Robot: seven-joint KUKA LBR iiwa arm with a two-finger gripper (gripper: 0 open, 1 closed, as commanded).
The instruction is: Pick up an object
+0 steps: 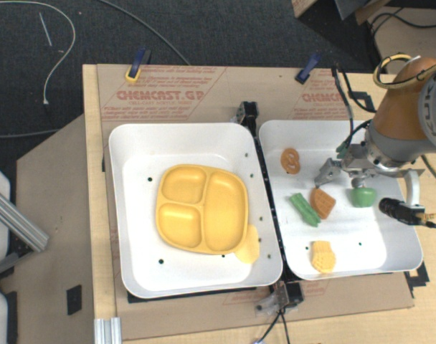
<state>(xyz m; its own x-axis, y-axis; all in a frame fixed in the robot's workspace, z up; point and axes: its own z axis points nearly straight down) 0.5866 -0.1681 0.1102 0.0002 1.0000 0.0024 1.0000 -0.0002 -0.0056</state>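
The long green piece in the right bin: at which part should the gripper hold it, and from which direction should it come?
Probably at the middle of the long green piece, coming straight down from above, with the fingers closing across its narrow width. It lies flat and slanted in the right bin. Its right side is close to the orange-brown piece, so the lower end may offer more space.

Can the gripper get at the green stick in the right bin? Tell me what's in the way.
Probably yes: the green stick lies uncovered, near the gripper. An orange piece touching it may crowd the fingers.
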